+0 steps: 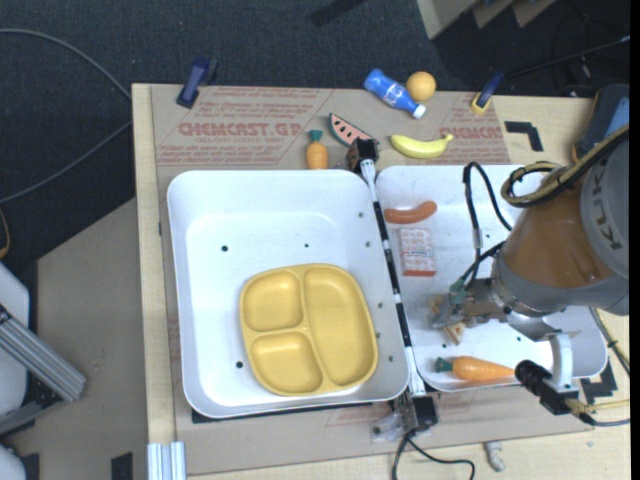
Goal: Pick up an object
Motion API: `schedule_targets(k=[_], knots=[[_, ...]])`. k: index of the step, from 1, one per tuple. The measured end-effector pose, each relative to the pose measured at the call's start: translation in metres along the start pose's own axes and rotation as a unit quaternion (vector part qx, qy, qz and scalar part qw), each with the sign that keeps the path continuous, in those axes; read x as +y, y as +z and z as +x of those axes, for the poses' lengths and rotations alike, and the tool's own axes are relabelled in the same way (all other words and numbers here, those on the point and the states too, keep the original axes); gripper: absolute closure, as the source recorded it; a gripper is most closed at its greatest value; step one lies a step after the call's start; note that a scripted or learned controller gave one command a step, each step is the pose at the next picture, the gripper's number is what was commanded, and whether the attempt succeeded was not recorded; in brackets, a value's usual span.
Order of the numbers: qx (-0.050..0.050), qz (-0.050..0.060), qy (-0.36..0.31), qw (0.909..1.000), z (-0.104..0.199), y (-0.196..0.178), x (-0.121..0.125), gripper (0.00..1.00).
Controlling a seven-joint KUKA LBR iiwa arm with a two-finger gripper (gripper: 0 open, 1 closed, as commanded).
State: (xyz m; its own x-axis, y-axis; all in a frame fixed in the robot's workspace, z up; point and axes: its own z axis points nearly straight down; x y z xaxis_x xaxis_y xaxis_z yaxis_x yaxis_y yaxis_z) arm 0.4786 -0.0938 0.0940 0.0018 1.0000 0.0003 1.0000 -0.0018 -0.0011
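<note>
Two fingers of the claw [450,318] hang low in the right bin [590,363]; whether they are spread, I cannot tell. A carrot [483,370] lies just below, a sausage [410,211] and packet [416,251] beyond. The yellow plate [306,326] fills the left bin [200,268].

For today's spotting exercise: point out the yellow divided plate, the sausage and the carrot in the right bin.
yellow divided plate [308,328], camera view, ridge where its compartments meet.
sausage [410,211], camera view, middle of its length.
carrot [482,371], camera view, middle of its orange body.

Fixed overhead slant onto both white bins [190,298]
</note>
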Motion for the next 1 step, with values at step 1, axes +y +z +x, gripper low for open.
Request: schedule_targets(k=[1], knots=[[0.0, -0.001, -0.002, 1.0, 0.0724, -0.0909, 0.028, 1.0]])
